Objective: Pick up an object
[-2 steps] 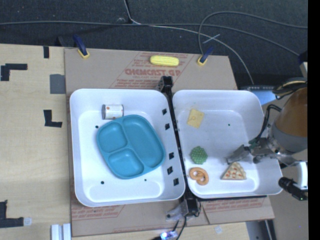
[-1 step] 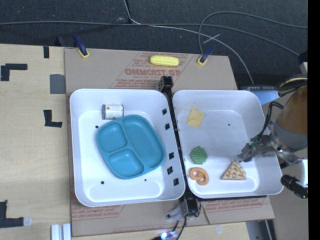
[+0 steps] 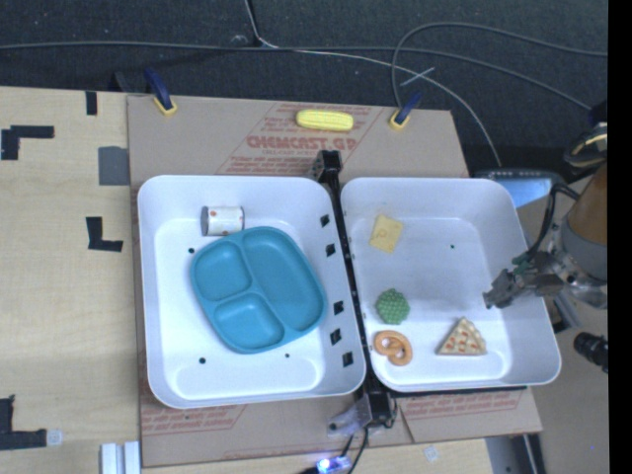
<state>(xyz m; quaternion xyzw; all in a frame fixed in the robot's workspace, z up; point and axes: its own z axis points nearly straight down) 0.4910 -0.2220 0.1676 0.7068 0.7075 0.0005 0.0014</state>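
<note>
Here, end effector (image 3: 497,297) at right bin's edge — grip state unclear, pizza slice (image 3: 461,340) just beside, down-left.

Even, bright overhead light washed the white bins (image 3: 158,265) left of my end effector (image 3: 497,294); shadows were soft, detail slightly blurred.

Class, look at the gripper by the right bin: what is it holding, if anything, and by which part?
Nothing is held. The gripper sits over the right bin's right edge, apart from the pizza slice and other food.
</note>
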